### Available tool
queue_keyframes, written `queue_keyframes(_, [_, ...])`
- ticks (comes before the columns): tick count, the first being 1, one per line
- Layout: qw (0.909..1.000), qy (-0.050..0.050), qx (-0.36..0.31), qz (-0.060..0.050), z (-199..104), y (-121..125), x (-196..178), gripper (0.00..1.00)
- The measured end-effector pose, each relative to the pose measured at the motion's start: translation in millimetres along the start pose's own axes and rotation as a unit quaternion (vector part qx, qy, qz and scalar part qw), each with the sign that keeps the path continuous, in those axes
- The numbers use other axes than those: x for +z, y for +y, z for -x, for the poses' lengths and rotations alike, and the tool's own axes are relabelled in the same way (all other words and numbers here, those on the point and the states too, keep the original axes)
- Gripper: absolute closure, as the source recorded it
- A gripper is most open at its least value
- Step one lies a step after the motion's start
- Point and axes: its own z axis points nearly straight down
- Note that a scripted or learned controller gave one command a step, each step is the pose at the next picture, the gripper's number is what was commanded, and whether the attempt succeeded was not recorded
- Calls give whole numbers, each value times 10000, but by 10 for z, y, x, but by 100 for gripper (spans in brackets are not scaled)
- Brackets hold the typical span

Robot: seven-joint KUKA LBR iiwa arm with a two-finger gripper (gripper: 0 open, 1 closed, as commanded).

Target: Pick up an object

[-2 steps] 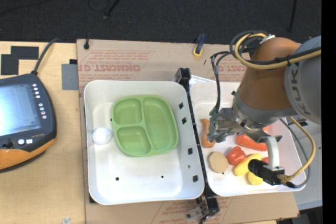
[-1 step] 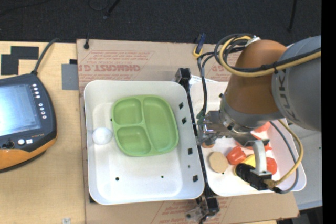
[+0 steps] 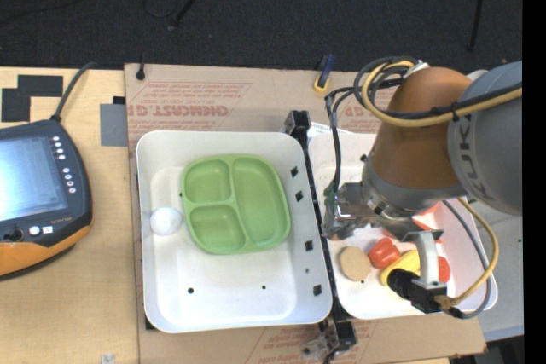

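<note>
Arm (image 3: 426,141) over my right bin (image 3: 478,303), gripper (image 3: 345,213) near the tan disc (image 3: 355,262); finger state I can't tell.

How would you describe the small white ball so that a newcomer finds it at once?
Find the left white bin, which holds a green divided plate. The white ball lies just off the plate's left edge. It is the one round, white, loose thing there.

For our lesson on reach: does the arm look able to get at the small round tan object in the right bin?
Probably yes: the small round tan object lies uncovered in the right white bin, just below the arm's wrist, with only a small orange-red object beside it.
</note>
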Motion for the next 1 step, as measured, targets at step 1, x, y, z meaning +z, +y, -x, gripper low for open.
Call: queue_keyframes(1, [10000,2,10,-2,-71,-59,2,100])
